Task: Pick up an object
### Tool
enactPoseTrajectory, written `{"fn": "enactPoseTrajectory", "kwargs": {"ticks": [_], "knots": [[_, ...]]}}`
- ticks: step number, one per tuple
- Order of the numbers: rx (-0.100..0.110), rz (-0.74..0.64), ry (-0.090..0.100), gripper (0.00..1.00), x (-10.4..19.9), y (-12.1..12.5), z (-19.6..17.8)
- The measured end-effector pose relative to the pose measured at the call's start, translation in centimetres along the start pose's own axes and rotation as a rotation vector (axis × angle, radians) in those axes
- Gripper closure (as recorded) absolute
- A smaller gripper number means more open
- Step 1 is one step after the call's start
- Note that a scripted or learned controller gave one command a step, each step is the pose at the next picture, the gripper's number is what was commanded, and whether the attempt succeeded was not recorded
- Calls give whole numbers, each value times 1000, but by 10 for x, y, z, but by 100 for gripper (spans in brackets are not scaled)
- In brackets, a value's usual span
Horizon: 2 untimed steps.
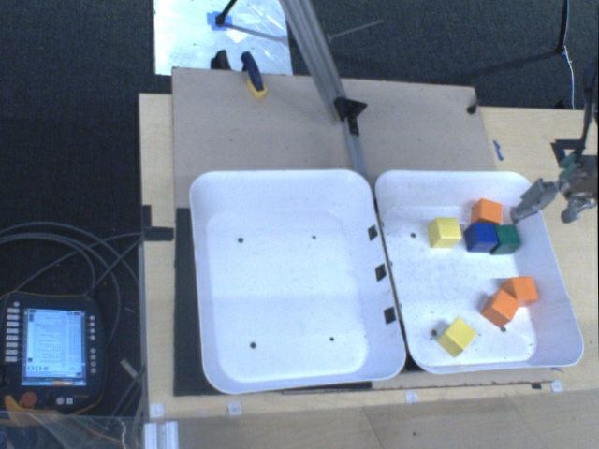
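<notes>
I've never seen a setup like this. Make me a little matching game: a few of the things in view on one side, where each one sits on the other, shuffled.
Things:
1. blue cube
2. pincer
3. handheld screen
4. yellow clamp

Places:
A. on the floor, left of the bench
B. at the right bin's upper right edge
C. on the board behind the bins
D. in the right bin, between a yellow cube and a green cube

Pairs: 1-D, 2-B, 3-A, 4-C
</notes>
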<state>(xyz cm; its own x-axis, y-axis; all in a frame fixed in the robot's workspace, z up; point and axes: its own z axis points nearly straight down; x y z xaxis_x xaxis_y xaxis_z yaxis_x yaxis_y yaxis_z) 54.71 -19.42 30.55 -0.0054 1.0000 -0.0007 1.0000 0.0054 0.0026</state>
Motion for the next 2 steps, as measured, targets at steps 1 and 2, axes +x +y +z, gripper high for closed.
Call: {"fn": "enactPoseTrajectory", "kwargs": {"ticks": [1,2], "knots": [[0,0,0,0,0,0,0],[4,3,1,0,8,-3,46]]}}
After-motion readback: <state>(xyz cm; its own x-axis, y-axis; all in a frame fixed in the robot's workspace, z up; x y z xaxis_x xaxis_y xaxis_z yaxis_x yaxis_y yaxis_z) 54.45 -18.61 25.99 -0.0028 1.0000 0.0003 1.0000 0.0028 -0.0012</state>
